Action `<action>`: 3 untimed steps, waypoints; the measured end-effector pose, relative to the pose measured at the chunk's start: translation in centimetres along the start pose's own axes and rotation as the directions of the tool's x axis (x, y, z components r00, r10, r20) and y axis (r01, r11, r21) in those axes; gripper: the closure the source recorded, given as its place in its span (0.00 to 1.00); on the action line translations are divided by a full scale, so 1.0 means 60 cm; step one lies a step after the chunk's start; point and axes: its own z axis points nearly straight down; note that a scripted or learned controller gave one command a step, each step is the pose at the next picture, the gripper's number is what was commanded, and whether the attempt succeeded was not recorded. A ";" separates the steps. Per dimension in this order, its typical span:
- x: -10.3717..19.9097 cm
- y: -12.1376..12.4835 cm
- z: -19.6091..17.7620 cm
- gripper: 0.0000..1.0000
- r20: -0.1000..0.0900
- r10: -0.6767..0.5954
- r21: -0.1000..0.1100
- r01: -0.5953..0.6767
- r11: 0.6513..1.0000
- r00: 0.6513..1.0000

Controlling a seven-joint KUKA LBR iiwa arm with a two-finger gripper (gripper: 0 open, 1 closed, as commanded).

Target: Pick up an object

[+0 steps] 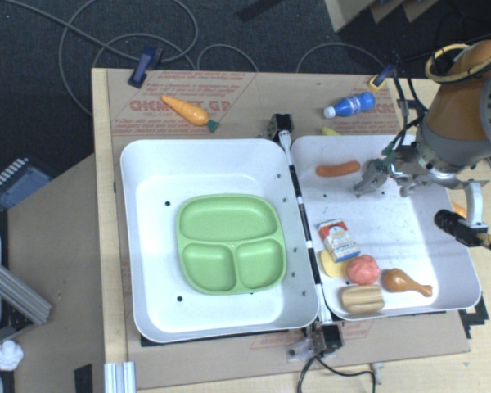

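Observation:
The right white bin (409, 228) holds several toy foods. An orange sausage (337, 169) lies near its far left. A small red and white carton (339, 239) sits at mid left, above a yellow piece (331, 264). A red ball-like fruit (362, 269), a brown drumstick (405, 282) and a tan bun (361, 300) rest along the near edge. My gripper (387, 185) hangs over the bin's far part, just right of the sausage. Its fingers (366, 184) are spread open and nothing is between them.
The left white bin (147, 219) carries a green three-compartment tray (229, 242). Behind the bins on the cardboard lie a toy carrot (188, 110), a blue bottle (349, 106) and a blue clip (143, 66). A black part (461, 226) overhangs the right bin's right rim.

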 end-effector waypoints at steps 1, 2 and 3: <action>0.093 0.017 0.110 0.00 -0.001 0.000 0.004 0.000 1.000 1.000; 0.086 0.117 0.107 0.00 0.001 0.001 0.000 -0.001 1.000 1.000; 0.073 0.087 0.108 0.00 0.001 0.002 0.003 -0.002 1.000 1.000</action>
